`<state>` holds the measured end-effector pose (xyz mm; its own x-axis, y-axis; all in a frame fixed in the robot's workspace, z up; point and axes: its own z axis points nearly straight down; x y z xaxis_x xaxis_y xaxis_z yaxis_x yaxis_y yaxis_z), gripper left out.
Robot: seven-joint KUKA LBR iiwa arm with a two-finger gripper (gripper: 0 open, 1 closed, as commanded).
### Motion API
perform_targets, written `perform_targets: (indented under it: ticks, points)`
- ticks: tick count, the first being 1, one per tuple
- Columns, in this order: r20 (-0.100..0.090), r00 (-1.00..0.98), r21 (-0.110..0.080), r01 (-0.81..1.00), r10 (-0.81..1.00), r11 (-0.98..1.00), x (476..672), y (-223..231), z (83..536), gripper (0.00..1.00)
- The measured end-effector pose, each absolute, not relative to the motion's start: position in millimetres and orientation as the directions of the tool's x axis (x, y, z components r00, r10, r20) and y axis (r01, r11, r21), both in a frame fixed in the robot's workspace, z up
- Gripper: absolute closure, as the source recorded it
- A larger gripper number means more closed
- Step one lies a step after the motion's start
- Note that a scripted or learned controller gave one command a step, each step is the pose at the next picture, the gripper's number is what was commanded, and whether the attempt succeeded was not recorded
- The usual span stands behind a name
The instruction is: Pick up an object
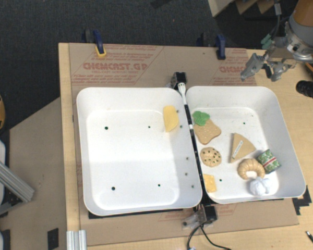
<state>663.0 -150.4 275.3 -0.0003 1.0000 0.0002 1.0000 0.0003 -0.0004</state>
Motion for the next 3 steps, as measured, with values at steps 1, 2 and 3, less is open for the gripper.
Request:
perform_targets:
  ticks: [1, 2, 3]
  points:
    - [0.0, -0.005, 0.007, 1.0, 1.0, 0.005, 667.3, -86, 354, 0.0]
    - [-0.002, -0.003, 0.005, 1.0, 1.0, 0.003, 667.3, -89, 360, 1.0]
    - [0.001, -0.003, -0.007, 1.0, 1.0, 0.003, 665.9, -57, 300, 1.0]
